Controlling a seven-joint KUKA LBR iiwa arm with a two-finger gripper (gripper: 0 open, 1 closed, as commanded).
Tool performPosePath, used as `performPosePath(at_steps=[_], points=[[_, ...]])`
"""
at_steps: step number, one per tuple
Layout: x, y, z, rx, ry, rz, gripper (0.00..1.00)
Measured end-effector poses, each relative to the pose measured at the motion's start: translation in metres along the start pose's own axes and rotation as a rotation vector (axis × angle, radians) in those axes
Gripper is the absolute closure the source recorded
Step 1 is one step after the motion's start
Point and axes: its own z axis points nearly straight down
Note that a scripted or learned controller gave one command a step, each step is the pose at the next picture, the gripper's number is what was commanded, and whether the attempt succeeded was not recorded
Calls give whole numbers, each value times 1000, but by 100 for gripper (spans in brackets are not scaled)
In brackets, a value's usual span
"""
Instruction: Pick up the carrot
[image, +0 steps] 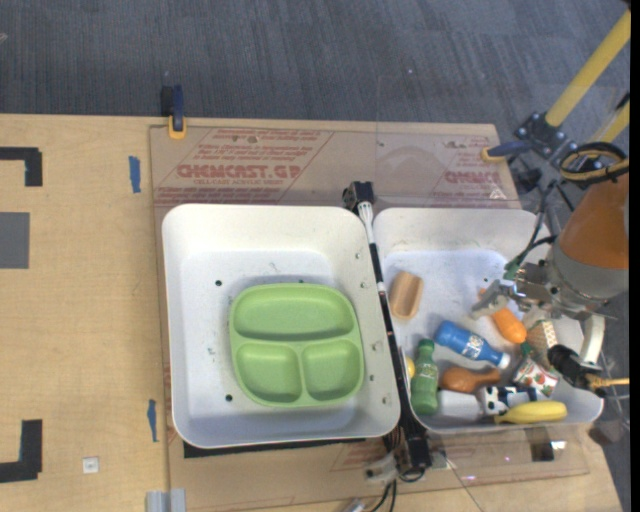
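Pincer (515, 300) sits low in right bin (440, 240) near its right wall, beside carrot (510, 326); finger state cannot be told. Bin's upper-left floor lies open.

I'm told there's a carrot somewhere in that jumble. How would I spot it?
Look in the right-hand white bin, the one full of toys, not the one with the green tray. Near its right side, just by the arm's pincer, lies the carrot: a small, stubby, bright orange piece, right of the blue bottle and brighter than the brownish-orange toy below.
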Motion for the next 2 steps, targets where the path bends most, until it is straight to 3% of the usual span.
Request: performPosePath(at_steps=[1,2], points=[[-9,2,-12,-11,-18,4,100],[93,7,-128,-7,-14,133,100]])
